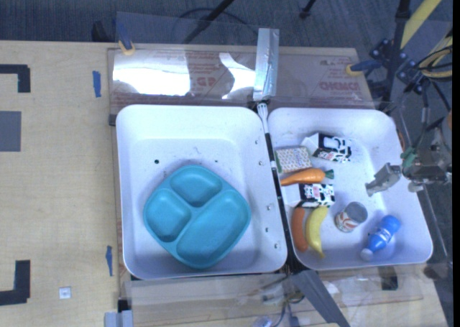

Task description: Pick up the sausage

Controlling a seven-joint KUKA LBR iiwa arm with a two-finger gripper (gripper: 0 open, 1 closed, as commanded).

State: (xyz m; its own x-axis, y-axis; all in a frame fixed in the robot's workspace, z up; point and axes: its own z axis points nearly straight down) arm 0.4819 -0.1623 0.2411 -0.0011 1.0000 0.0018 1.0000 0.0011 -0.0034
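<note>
The sausage (299, 228) is a short orange-brown link lying lengthwise near the front left corner of the right bin (374, 128), close against the left side of a yellow banana (316, 229). My gripper (383, 179) hangs over the right part of that bin, well to the right of the sausage and farther back. Nothing shows between its tips.
The right bin also holds a carrot (306, 176), a patterned box (292, 158), two black-and-white cartons (333, 147) (317, 193), a small can (350, 216) and a blue bottle (379, 236). A blue divided plate (197, 215) lies in the left bin (144, 131).
</note>
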